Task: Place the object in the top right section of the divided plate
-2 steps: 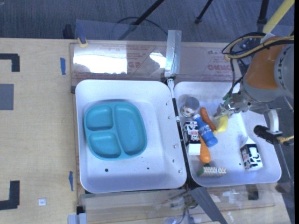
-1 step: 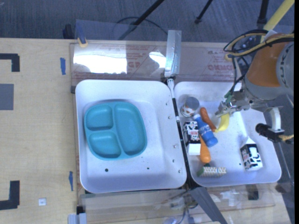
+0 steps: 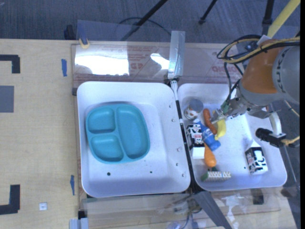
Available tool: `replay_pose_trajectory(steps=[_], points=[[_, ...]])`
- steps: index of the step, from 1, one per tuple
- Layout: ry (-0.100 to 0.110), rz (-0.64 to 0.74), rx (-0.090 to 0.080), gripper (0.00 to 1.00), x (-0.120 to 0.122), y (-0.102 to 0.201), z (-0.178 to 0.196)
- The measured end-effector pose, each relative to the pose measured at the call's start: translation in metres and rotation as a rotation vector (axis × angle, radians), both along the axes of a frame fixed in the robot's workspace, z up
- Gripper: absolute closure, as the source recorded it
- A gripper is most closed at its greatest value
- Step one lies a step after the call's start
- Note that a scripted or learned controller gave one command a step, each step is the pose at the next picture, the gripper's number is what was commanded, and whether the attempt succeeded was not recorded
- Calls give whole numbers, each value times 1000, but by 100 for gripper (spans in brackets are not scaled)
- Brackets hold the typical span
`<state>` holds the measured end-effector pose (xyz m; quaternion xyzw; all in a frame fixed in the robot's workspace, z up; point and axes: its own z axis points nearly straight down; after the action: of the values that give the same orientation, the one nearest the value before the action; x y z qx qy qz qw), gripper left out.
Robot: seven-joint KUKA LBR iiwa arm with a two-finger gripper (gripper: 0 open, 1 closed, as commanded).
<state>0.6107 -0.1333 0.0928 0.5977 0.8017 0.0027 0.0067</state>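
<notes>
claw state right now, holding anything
claw: over the right bin, down among the toys by the yellow piece; open or shut cannot be told, and no grasp can be seen.

Teal three-section divided plate (image 3: pixel 117 133) flat in left bin (image 3: pixel 95 92), its sections bare.

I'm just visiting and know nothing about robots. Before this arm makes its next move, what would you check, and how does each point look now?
1. Divided plate sits flat in the left bin: ok.
2. Its sections are free of clutter: ok.
3. Pincer is over the right bin, near the toy pile: ok.
4. An object is held in the pincer: cannot tell.
5. Objects lie apart for a clean pick: not ok, they are bunched together.
</notes>
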Motion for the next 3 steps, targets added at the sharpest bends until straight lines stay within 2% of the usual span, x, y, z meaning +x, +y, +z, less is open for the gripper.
replay_pose_trajectory(steps=[1,2,3], points=[[-4,-2,-1,100,1,-1,11],[-4,-2,-1,0,1,-1,11],[14,411,1,0,-63,-6,58]])
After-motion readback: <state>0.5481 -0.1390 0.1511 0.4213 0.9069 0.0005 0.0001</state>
